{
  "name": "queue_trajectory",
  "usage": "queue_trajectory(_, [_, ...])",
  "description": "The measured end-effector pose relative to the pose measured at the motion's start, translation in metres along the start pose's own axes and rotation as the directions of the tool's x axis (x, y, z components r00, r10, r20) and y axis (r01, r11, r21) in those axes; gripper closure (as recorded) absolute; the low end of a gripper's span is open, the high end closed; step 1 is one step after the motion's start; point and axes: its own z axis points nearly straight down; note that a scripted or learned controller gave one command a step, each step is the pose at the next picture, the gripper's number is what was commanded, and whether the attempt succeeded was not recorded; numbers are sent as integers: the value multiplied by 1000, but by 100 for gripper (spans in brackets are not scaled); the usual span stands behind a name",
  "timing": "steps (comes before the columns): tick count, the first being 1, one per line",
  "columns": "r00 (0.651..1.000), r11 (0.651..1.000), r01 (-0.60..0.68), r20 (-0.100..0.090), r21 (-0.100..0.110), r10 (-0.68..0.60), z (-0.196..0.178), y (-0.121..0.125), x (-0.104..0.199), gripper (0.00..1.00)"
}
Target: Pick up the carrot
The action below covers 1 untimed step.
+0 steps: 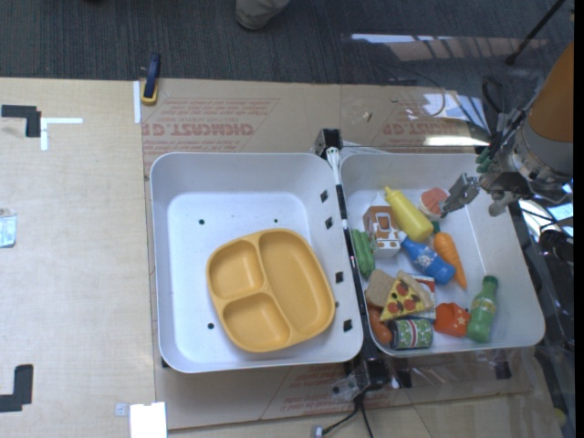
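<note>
The carrot (451,256) is orange and lies in the right bin (513,254), pointing toward the front right, beside a blue toy bottle (429,261). My gripper (474,194) hangs over the back right part of that bin, a little above and to the right of the carrot. Its two fingers stand apart and open, with nothing between them. The left fingertip (453,202) is close to a pink piece (434,197) and the yellow mustard bottle (408,213).
The left bin (182,199) holds a yellow divided plate (269,288). Around the carrot lie a pizza slice (404,293), a green can (412,333), a green bottle (483,307), a red-orange piece (450,318), a small carton (380,226) and a green vegetable (363,252).
</note>
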Motion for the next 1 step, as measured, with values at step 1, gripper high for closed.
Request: queue_trajectory(1, [995,995,101,-1,-1,-101,102,-34,-33,0])
